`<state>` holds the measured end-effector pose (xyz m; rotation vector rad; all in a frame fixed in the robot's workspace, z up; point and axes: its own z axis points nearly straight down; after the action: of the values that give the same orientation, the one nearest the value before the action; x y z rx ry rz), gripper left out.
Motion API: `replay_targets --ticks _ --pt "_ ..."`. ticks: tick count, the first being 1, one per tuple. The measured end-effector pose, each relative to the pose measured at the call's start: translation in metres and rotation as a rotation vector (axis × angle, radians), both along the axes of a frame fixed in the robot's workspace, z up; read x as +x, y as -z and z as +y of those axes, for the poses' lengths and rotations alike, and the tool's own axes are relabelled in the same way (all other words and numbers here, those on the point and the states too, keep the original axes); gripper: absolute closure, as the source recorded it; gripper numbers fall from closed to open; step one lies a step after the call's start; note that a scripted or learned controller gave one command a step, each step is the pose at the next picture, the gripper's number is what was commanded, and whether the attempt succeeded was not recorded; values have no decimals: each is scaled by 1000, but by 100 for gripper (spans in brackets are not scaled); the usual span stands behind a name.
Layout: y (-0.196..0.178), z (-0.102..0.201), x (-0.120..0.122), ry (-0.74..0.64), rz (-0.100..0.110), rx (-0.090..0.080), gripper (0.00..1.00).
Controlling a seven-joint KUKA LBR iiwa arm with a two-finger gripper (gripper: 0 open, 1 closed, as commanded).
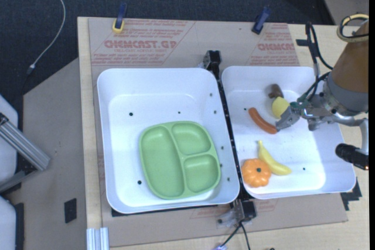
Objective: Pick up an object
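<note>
One hand point(288, 118) hovers beside the yellow block point(280, 106), just right of the sausage point(262, 120); its grip state is unclear.

the gripper point(288, 118) sits low in the right bin point(310, 82), just beside a yellow block point(280, 106) and a red sausage point(262, 120). a small brown piece point(274, 91) lies toward the bin's far edge. a banana point(272, 161) and an orange pumpkin point(256, 173) rest near its near left corner. a green divided plate point(179, 158) lies in the left bin point(117, 96).
</note>
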<state>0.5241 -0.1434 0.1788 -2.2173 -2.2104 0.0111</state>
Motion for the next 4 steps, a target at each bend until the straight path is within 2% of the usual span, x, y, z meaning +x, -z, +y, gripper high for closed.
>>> replay_targets --ticks 1,3,4 --pt "-6 0 3 -3 -12 -2 0" --pt "94 -3 8 -2 -7 0 0" --pt "81 -3 10 -2 -13 -2 100"
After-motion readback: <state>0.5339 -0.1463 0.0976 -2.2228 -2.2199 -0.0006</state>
